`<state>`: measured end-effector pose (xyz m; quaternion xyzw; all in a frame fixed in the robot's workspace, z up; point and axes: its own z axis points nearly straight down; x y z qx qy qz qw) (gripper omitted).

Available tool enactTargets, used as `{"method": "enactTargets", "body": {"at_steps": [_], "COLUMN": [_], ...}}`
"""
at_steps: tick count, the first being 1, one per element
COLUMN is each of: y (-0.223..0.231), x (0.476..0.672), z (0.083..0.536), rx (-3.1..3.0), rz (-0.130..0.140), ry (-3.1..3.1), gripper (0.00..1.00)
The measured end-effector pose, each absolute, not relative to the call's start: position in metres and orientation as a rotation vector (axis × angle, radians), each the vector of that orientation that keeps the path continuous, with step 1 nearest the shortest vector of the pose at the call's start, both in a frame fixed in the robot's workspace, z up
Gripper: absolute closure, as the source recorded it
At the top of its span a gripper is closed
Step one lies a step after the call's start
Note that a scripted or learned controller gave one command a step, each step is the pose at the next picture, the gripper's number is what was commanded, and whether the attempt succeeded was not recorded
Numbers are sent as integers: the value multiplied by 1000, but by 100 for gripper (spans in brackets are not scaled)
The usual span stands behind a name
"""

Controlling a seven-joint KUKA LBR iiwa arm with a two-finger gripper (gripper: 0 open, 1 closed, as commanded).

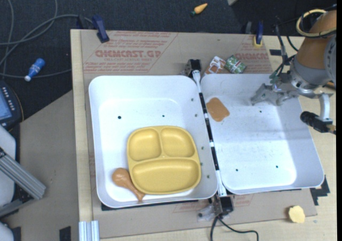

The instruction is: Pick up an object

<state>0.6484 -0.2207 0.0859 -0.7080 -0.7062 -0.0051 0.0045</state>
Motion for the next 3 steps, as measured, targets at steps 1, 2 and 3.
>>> {"method": "enactTargets", "body": {"at_steps": [1,2,3], "y": [-140,-193,-88], "x": [602,670,633], "z": [84,86,85], "rx": [-2211,-2227,-2209], "rz": [1,-4,-3], "ry": [-2222,-2229,-2226], "gripper": [0,0,0]}}
